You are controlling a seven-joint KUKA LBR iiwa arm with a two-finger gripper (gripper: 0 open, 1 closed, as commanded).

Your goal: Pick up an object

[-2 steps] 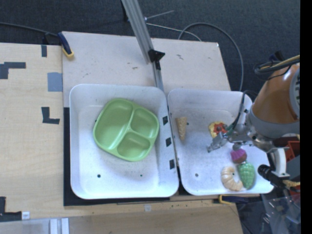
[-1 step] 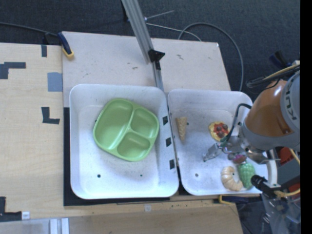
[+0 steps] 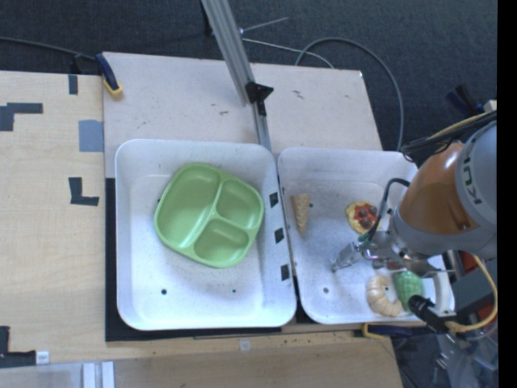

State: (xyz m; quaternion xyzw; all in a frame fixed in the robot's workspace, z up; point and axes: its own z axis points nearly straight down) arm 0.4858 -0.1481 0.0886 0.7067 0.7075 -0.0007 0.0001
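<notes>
1. The grey arm's pincer (image 3: pixel 346 259) is low in the right white bin (image 3: pixel 323 164); I cannot tell whether it is open or closed.
2. Candidates: tan cone-shaped piece (image 3: pixel 301 211) left of it, pizza-like toy slice (image 3: pixel 362 214) beyond, pale croissant-like toy (image 3: pixel 381 294) nearer.
3. Judged step: approach; next, centre over one and close.

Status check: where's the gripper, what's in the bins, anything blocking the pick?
Gripper low in right bin, nothing visibly held. Cone, pizza toy, croissant, green item loose nearby. Green plate in left bin. No obstruction.
</notes>
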